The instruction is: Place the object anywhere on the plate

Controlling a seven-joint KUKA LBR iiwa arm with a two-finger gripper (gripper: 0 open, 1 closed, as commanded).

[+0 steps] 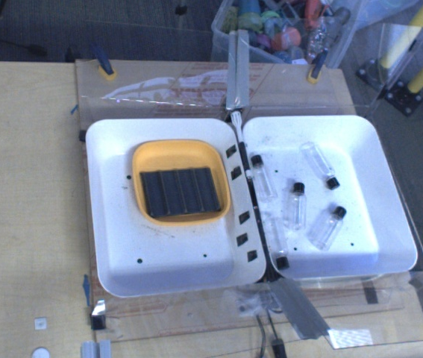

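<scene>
Counter [17,200] carries two shallow white bins side by side.

Left bin [114,259]: yellow plate [142,159] sits near its middle, squarish with rounded corners. On the plate lies a dark ribbed slab [180,192], flat, covering most of the plate's floor. Cannot tell whether it belongs to the plate or is a separate thing.

Right bin [360,245]: several small clear vials with black caps, all lying on their sides. One near the far right [319,162], one in the middle [295,203], one toward the near right [327,226], and at least two more along the left wall by the divider [262,179] and [274,237]. They lie apart from one another, none touching the plate.

Arm and jaws: I cannot tell their state from this picture.

Progress, as judged: the object to move is most likely one of the vials, and all of them are in the right bin. No vial rests on the plate. So the task reads as not yet begun: picking one up, carrying it across the divider, and setting it down on the plate all remain.
</scene>
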